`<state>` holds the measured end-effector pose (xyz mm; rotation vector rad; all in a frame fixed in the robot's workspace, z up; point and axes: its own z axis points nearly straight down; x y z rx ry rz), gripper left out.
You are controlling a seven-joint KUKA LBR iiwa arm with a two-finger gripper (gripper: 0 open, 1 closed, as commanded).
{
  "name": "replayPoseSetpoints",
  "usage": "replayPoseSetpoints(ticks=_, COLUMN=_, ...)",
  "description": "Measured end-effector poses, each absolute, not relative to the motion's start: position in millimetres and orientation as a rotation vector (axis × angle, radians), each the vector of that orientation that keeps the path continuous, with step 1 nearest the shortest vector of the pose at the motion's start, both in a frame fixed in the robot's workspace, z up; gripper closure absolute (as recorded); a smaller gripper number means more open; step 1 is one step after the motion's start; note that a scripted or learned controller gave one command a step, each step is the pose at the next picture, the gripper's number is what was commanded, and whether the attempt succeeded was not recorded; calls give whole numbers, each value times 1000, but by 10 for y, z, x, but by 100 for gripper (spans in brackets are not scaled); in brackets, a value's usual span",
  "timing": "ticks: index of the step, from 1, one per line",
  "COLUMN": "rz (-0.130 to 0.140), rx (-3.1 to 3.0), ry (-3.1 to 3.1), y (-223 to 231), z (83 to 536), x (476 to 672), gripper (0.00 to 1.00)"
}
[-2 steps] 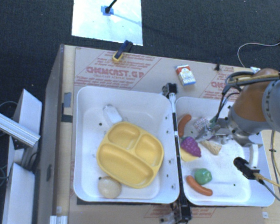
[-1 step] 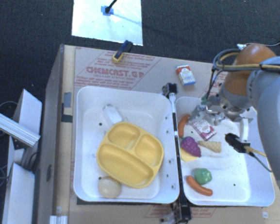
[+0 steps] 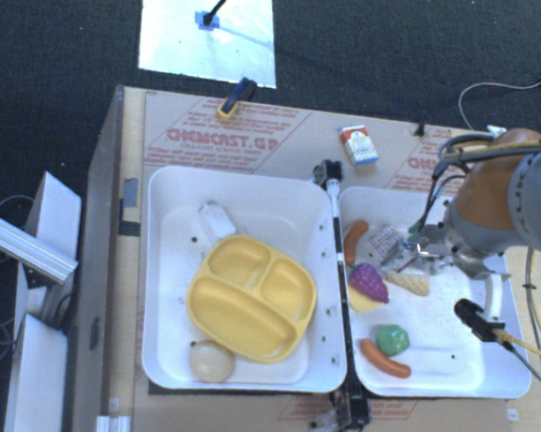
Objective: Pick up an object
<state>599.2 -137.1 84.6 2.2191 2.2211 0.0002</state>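
The right bin (image 3: 464, 373) holds toy food: an orange sausage (image 3: 352, 240) at its left wall, purple grapes (image 3: 368, 281), a yellow piece (image 3: 361, 302) under the grapes, a pale wedge (image 3: 409, 283), a green round item (image 3: 391, 339) and a red-orange sausage (image 3: 385, 359) near the front. My gripper (image 3: 401, 254) hangs low in the back of this bin, just above the pale wedge and right of the orange sausage. Nothing is visibly between its fingers.
The left bin (image 3: 169, 249) holds a yellow divided tray (image 3: 249, 296), a white object (image 3: 217, 221) behind it and a beige ball (image 3: 210, 361) in front. A small red-and-white box (image 3: 359, 144) and a yellow-black tool (image 3: 234, 99) lie on the bench behind the bins.
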Motion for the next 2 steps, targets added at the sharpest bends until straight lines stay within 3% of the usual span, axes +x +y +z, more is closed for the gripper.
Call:
replayPoseSetpoints(ticks=1, rz=-28, rx=2225, ry=2235, y=-1075, z=850, x=6649, gripper=0)
replayPoseSetpoints(ticks=2, rz=-1, rx=2220, ry=2220, y=-1737, z=845, x=5732, gripper=0)
